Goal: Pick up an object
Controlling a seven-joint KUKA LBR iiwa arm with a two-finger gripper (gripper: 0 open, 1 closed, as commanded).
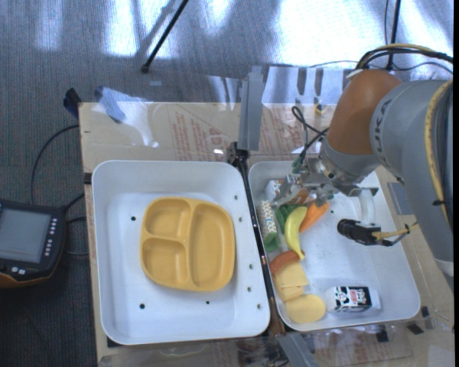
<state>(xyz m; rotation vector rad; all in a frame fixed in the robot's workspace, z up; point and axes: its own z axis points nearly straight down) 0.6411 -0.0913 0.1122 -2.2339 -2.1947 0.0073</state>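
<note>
While the gripper (302, 189) hangs over the crowded pile at the right bin's (398, 281) nine o'clock, fingers unreadable, it may nudge the banana (294, 232) aside.

two white bins (107, 205), one yellow tray (187, 245), one banana (294, 231), one carton (353, 298).

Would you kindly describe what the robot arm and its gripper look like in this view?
The arm is thick, rounded and grey, with a glossy orange band above the wrist and dark lettering on the grey shell. Yellow and black cables loop over the top. The gripper is a compact metallic grey assembly with thin black wires.
</note>
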